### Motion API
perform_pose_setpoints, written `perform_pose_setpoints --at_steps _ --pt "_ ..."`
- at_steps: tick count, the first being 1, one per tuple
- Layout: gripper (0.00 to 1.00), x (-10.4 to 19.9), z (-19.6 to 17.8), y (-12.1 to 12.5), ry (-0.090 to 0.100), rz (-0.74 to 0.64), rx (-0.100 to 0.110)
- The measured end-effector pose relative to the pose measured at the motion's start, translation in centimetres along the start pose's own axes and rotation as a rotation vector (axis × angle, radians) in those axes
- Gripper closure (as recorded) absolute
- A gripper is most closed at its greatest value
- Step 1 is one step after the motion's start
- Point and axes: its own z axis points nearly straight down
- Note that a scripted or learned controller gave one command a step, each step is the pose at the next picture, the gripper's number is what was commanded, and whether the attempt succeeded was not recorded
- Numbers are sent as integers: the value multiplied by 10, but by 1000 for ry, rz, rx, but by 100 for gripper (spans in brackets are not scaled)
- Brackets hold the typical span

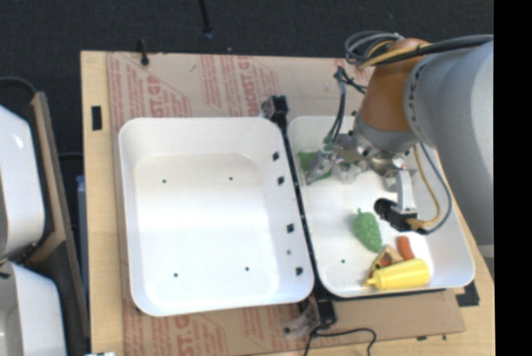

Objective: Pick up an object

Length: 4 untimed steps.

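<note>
Your hand point(326, 165) sits low in the right bin point(449, 250) by a green object point(309, 160); its grip can't be told.

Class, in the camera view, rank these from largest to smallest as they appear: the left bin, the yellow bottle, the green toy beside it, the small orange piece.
1. Left bin
2. Yellow bottle
3. Green toy, nearly the bottle's size
4. Orange piece

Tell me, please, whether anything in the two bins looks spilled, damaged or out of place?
Nothing looks spilled or broken. The right bin holds a yellow bottle lying on its side by the near rim, a green toy and a small orange piece close by. The gripper is low near a green object.
</note>
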Motion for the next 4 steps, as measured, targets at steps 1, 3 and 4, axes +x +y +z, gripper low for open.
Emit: perform_pose_setpoints --at_steps 1,3,4 --pt "0 -5 0 65 0 -1 -4" --pt "0 -1 0 31 0 0 -1" --pt "0 -3 0 36 0 0 -1"
